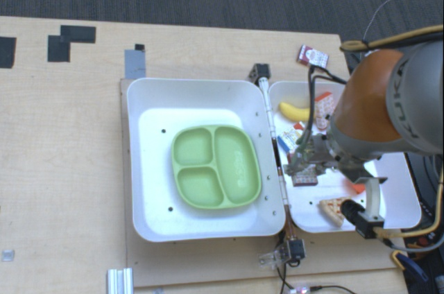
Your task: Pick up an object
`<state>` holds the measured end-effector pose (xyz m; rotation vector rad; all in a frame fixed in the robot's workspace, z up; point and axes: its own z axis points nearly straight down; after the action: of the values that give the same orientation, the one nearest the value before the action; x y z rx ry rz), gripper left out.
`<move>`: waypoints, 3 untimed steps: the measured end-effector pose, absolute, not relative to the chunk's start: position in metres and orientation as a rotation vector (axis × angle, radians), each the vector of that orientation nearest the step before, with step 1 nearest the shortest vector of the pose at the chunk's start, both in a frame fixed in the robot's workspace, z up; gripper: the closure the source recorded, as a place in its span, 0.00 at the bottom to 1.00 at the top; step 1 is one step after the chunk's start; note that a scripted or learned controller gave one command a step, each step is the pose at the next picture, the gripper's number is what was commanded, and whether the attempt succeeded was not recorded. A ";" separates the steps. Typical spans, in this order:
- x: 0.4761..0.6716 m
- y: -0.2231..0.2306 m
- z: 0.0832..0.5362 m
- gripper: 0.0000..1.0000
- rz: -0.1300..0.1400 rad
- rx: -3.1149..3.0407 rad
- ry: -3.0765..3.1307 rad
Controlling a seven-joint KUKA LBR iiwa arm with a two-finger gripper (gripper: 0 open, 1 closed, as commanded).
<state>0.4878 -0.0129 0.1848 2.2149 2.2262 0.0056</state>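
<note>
From the overhead camera I see a light wooden table (62, 168) carrying two shallow white bins side by side. The left bin (142, 147) holds a pale green divided plate (216, 166) with three compartments, lying flat near the bin's middle. The right bin (402, 206) holds the loose objects. A yellow banana (294, 110) lies toward the far left part of that bin. Just right of the banana sits a small red and white item (324, 107), too small for me to identify. A slice of pizza (332, 210) lies toward the near side of the bin, and a small orange piece (357, 186) lies just beyond it to the right. The arm (388, 102) reaches in from the right, and its orange band sits above the right bin. The pincer (303, 164) hangs over the left part of the right bin, close to the divider between the two bins, with a small flat grey and dark object (304, 179) directly at its near side. I cannot tell from this view whether the pincer has that object. A small red and white packet (313, 57) lies on the table beyond the right bin.
</note>
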 end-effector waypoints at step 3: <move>0.520 0.028 0.207 1.00 0.001 2.218 2.224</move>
<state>0.5200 0.0279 0.2073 2.2178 2.2244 0.0012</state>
